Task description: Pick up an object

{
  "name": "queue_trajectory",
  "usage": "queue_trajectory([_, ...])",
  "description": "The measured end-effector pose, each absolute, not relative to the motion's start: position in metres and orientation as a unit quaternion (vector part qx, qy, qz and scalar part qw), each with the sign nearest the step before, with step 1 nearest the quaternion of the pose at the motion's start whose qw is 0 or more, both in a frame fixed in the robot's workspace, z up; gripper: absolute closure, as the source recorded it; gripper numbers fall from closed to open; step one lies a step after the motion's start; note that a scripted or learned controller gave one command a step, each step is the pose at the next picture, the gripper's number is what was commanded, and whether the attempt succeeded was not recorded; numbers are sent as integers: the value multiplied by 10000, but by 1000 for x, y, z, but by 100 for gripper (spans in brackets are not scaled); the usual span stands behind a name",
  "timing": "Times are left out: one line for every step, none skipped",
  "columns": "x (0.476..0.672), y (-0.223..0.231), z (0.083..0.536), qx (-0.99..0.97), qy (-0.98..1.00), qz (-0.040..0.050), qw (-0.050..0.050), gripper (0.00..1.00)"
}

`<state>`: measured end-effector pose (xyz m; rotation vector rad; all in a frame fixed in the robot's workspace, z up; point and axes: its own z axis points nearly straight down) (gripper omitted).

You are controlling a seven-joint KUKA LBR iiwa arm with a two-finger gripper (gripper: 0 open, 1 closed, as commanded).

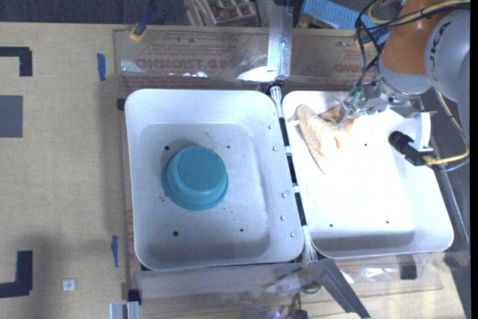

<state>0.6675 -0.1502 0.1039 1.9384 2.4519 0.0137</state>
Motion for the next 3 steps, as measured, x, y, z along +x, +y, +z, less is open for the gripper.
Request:
queue_trajectory([652, -78, 221, 5342, 8454, 7, 21, 100])
queue_trajectory([608, -52, 208, 4704, 8824, 2, 1, 100])
queue_trajectory([653, -119, 190, 6137, 7896, 4, 23, 100])
